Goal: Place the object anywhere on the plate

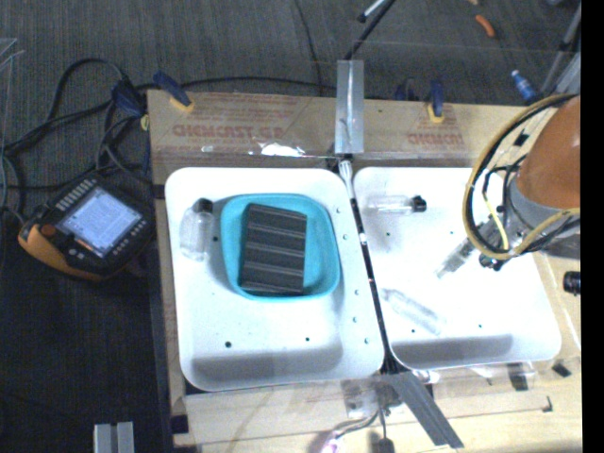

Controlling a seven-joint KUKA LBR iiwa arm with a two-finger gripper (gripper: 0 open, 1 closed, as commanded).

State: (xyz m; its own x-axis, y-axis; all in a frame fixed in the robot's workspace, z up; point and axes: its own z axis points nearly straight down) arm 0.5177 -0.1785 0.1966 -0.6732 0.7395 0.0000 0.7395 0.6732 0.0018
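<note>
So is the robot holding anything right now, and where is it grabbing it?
Cannot be told. The gripper hangs over the right bin, too blurred to show anything in it.

Plate [326,258]: turquoise blue. On the plate, ribbed block [274,247]: dark grey, lengthwise ridges. Left of the plate, vial [195,226]: clear, black cap. Bins [264,347]: white. Arm [557,154], right of the plate: orange band.

Two white bins under the arm

The left bin [203,347] holds a blue plate [326,253] bearing a dark ridged block [274,248], with a clear bottle [195,226] beside it; clear vials [396,204] lie in the right bin [528,338], where the gripper [451,262] hangs.
</note>
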